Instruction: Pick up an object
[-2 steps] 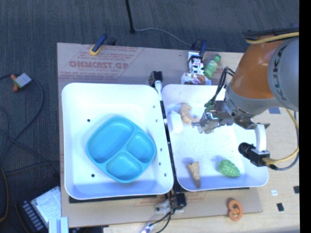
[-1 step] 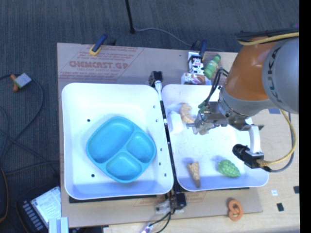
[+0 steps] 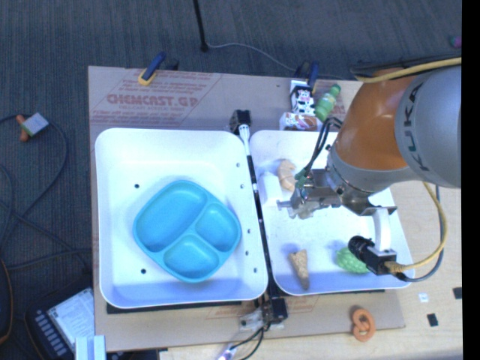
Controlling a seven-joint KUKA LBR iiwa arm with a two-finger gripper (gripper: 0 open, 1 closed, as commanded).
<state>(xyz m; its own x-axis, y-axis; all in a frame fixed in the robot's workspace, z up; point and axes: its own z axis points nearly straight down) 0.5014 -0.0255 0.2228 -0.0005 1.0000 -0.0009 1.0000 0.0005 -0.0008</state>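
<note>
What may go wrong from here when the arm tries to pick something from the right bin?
1. The end effector appears to be over bare floor between the upper tan piece and the lower tan piece; going straight down, it would probably miss both.
2. The green object lies close to the rim of the right bin, which may block a grasp.

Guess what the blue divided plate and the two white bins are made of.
Blue plate: likely molded plastic, smooth and semi-glossy, given the uniform colour, rounded compartment walls and soft highlights. Left bin and right bin: probably thin formed plastic, satin white, with rounded corners and lips. Painted metal can't be ruled out.
</note>
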